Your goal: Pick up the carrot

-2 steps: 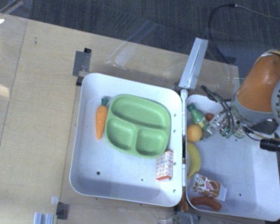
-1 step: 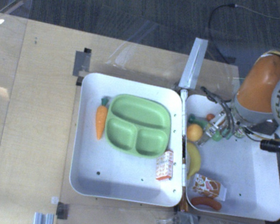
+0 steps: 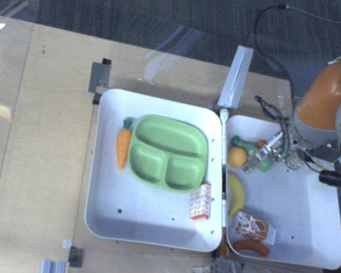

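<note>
Because the carrot (image 3: 122, 148) lies in the left bin (image 3: 97, 208) against the green tray (image 3: 169, 152), it is left ungrasped while the gripper (image 3: 261, 156), its opening not discernible, is held over the right bin (image 3: 312, 221).

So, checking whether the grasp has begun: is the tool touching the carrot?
Apart. The camera view shows the carrot in the left bin beside the green tray, while the tool is over the right bin.
</note>
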Available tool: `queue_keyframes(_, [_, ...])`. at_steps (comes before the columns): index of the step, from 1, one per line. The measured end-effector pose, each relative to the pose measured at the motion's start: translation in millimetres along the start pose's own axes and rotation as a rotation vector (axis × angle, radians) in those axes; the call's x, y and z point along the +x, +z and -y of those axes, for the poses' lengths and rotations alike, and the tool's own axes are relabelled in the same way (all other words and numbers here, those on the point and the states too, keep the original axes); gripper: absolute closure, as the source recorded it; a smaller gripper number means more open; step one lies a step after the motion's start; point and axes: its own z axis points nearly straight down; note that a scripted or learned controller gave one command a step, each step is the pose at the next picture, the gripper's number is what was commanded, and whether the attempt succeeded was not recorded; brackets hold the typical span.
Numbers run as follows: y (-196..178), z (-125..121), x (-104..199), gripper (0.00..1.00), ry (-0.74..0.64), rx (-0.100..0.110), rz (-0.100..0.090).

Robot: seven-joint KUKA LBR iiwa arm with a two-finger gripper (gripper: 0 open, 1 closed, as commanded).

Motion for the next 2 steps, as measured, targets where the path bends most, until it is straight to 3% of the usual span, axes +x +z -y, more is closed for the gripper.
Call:
queue_keyframes(1, [-10, 0, -5, 1.0, 0.001, -0.005, 0.02])
queue_keyframes(2, [-136, -27, 48, 1.0, 0.489, -0.018, 0.027])
